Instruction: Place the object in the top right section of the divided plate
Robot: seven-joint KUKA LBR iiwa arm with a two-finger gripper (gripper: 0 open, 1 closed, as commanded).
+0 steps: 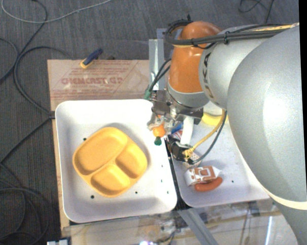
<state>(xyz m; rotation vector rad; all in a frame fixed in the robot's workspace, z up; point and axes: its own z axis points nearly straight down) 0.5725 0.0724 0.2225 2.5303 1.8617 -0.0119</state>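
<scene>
My gripper (pixel 166 128), grip state unreadable, hangs over the bins' divide; the divided plate (pixel 110 160) lies to its left.

A dark grey carpeted floor (pixel 88 26) spreads above and to the left of the tool (pixel 166 128), its weave faintly ribbed. Thin cables (pixel 24 74) loop across it: a pale one curls along the top edge, and black ones trail down the left side. Up and left of the tool, a sheet of brown cardboard (pixel 101 83) with faded red print lies flat on the worktop, a small blue and yellow object (pixel 91 57) resting at its upper edge. Below the tool, the worktop's metal frame (pixel 148 231) catches a small glint of light.
</scene>
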